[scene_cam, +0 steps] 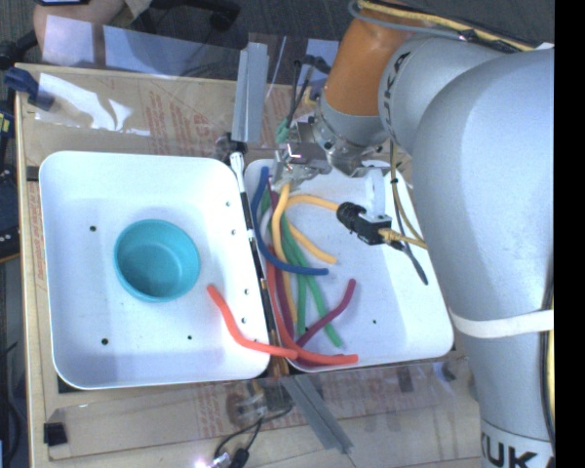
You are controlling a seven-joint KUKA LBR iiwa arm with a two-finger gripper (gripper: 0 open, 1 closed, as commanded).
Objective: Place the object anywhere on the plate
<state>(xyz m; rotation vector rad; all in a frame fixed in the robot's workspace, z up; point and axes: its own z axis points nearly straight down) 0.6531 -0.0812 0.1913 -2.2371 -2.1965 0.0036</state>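
A round teal plate (157, 259) sits in the left bin (78, 183). The right bin (409, 310) holds several long flexible strands: yellow (307, 224), green (307, 281), blue (273, 252), purple (327, 315). An orange-red strand (249, 337) lies across the divide, one end in the left bin and the rest along the right bin's front edge. My gripper (291, 161) is low over the far left corner of the right bin, just above the upper ends of the strands. Its fingertips are lost among cables and strands.
The big grey arm with its orange band (366, 61) covers the right bin's right side. A black cable connector (366, 224) hangs over the bin's middle. A metal rail (249, 91) stands behind the bins, and the bench's wooden edge (24, 261) runs along the left.
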